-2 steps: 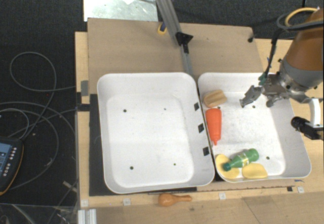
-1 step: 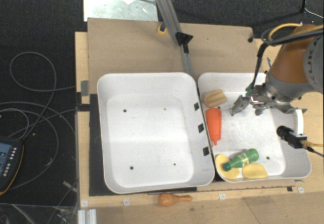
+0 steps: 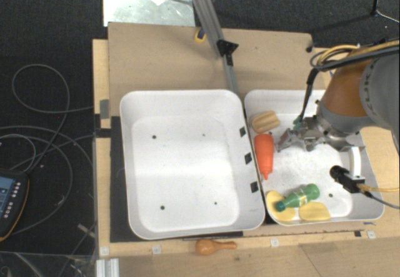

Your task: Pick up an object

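Tons of room on the left of the frame, the left bin (image 3: 181, 163) is bare floor wall to wall. The right bin (image 3: 312, 176) is tighter: a tan block (image 3: 265, 122) upper left, an orange carrot (image 3: 265, 153) along the left wall, a green bottle (image 3: 299, 197) and yellow pieces (image 3: 312, 211) across the bottom. Its middle floor is open, with the arm (image 3: 356, 97) hanging over the upper right.

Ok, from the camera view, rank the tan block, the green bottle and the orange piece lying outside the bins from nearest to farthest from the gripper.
From the gripper:
1. Tan block, just to its left, at the right bin's upper-left.
2. Green bottle, below it, near the right bin's front edge.
3. Orange piece, on the bench in front of the bins, farthest.
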Tool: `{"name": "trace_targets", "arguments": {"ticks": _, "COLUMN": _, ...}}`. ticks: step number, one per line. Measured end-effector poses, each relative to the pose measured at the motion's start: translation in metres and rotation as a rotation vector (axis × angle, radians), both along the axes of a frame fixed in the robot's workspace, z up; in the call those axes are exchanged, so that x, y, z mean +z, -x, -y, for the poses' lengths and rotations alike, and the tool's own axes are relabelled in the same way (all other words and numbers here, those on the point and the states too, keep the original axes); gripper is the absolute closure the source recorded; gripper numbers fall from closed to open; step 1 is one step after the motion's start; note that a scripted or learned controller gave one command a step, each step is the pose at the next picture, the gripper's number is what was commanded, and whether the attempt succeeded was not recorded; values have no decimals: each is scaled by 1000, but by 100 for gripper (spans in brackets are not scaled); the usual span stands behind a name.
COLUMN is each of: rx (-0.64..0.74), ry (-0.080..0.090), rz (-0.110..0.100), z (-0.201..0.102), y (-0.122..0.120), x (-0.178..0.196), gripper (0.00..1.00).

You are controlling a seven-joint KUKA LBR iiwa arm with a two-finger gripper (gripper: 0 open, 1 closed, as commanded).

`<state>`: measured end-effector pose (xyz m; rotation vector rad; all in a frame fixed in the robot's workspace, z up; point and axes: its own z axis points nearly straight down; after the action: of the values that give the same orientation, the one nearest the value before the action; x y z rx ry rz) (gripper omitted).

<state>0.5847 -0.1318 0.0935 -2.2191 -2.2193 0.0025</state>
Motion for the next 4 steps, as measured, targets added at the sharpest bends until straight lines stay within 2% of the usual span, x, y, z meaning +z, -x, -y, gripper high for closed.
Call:
{"name": "trace_targets", "arguments": {"ticks": 1, "rx": -1, "ry": 1, "rz": 6, "z": 1, "y": -1, "x": 14, "gripper": 100}}
{"name": "trace_targets", "arguments": {"ticks": 3, "rx": 5, "ry": 3, "rz": 12, "z": -6, "y": 1, "x": 138, "gripper": 100}}
{"name": "trace_targets", "arguments": {"ticks": 4, "rx": 6, "ry": 3, "rz": 11, "z": -6, "y": -1, "x": 185, "gripper": 100}}
